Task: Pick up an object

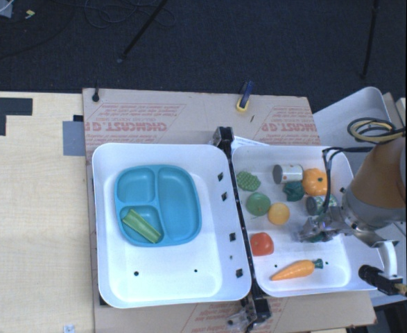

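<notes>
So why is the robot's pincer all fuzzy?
In the camera view the pincer looks smeared and blurry, while the carrot and blue tray are sharper; the white bins are evenly lit, with hardly any shadows or glare.

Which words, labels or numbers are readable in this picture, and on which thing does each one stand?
Red printed lettering, seen upside down on the cardboard sheet behind the left bin: too blurred to read with certainty.
The same red lettering on the cardboard behind the right bin: also too blurred.
Faint red print on the cardboard at the front edge: unreadable.
The toy food, the blue divided plate and the bins carry no text that I can see.
</notes>
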Robot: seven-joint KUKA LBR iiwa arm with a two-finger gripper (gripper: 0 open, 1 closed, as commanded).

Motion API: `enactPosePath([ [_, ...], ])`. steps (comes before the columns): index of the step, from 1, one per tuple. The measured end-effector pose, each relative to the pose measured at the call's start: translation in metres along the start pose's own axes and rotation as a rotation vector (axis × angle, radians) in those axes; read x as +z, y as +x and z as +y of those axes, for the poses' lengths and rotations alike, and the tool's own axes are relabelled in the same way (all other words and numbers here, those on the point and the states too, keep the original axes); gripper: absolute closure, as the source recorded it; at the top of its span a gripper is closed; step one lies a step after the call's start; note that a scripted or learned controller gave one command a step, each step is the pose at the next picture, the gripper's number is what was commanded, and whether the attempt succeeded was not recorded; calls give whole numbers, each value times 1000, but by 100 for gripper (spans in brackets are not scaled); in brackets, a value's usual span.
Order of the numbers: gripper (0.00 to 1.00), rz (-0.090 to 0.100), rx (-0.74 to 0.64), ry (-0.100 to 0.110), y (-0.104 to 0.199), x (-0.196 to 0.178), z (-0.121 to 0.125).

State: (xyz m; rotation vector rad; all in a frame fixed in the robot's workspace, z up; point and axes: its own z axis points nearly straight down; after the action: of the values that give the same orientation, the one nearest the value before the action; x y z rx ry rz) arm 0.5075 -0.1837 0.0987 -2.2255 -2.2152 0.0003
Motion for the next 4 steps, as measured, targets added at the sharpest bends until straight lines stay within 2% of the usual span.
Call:
enactPosePath([
  [1,100,-1,-6,-2,1,-43,6],
  [3,100,-1,-6,-3,4,-131,-2],
  [4,100,2,-9,3,66,-130,-12],
])
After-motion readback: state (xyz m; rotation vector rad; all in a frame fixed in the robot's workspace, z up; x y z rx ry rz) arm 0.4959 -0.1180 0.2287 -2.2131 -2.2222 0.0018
